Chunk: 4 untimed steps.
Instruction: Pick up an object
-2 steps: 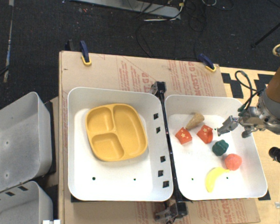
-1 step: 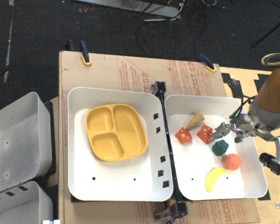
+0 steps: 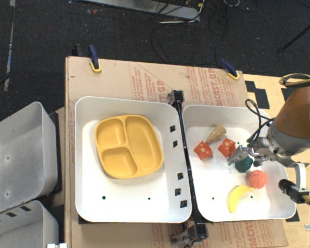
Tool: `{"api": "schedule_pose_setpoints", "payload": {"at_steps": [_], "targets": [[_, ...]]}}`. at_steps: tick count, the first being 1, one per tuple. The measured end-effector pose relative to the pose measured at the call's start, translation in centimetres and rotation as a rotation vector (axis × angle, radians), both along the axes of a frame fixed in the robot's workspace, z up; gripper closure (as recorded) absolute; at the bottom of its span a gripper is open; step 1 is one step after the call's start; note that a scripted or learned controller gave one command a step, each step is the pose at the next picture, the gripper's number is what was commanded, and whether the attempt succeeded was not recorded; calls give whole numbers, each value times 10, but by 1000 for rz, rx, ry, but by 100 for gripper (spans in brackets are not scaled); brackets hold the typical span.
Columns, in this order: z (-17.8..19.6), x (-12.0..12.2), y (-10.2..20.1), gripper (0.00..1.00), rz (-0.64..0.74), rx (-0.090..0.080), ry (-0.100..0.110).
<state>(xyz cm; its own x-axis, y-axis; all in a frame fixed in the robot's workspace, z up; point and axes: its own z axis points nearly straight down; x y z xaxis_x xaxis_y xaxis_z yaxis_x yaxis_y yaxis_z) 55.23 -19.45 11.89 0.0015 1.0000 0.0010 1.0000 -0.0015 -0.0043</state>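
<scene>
- Dark green round object (image 3: 243,164): the likeliest pick target, lying in the right-hand white bin (image 3: 275,209), right of the red star-marked cube (image 3: 226,147) and up-left of the pink-red ball (image 3: 257,179).
- Gripper (image 3: 242,158): positioned directly over the green object, its metal fingers (image 3: 238,152) appearing to touch or flank the object's upper-left edge. Whether the fingers are closed on it cannot be told; no grasp is confirmed.
- Key relation: the target sits immediately beneath and slightly right of the fingertips, so a short vertical correction, judged from this view, is all that separates tool from object.
- Arm pose: the grey wrist with orange band (image 3: 297,111) enters from the right of the green object, reaching leftward and down at a slant.
- Neighbours of the green object: second red cube (image 3: 203,150) further left, tan cone-shaped piece (image 3: 215,133) up-left, yellow banana (image 3: 236,198) below.
- Yellow compartment plate (image 3: 128,145): far left, in the other bin.
</scene>
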Motion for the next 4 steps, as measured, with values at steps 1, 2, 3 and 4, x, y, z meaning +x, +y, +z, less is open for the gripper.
{"api": "schedule_pose_setpoints", "payload": {"at_steps": [1, 2, 3, 4], "targets": [[13, 2, 0, 100, 1, -2, -6], [76, 5, -4, 100, 4, -4, -11], [121, 7, -4, 100, 5, -4, -11], [116, 30, 50, 100, 10, -1, -7]]}}
